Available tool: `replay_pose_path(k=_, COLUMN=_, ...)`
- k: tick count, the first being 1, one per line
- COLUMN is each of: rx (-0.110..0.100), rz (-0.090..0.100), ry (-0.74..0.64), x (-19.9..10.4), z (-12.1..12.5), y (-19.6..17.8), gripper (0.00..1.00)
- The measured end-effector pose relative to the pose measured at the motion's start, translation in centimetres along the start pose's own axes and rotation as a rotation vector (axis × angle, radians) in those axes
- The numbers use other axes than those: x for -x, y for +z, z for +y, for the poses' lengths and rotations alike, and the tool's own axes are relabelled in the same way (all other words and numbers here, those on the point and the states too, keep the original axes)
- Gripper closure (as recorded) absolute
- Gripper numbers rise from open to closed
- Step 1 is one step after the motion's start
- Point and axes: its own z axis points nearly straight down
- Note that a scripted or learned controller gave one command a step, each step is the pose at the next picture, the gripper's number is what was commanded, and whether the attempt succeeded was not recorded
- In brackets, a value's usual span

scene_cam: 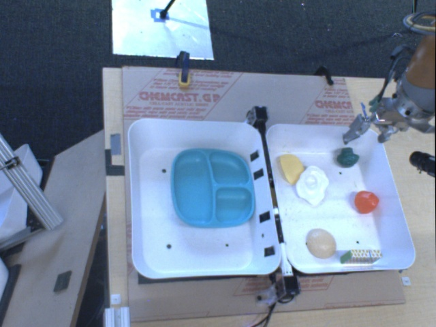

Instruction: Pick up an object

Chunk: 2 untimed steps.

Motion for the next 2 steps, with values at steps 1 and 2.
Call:
replay_pose_path(k=1, rx=-0.002, rz=0.0, ry=-0.002, x=-0.9, z=0.2, y=5.6, gripper=0.0)
replay_pose_path(k=2, rx=-0.002, rz=0.0, ry=-0.003, x=-1.1, z=0.0, y=11.7, gripper=0.0)
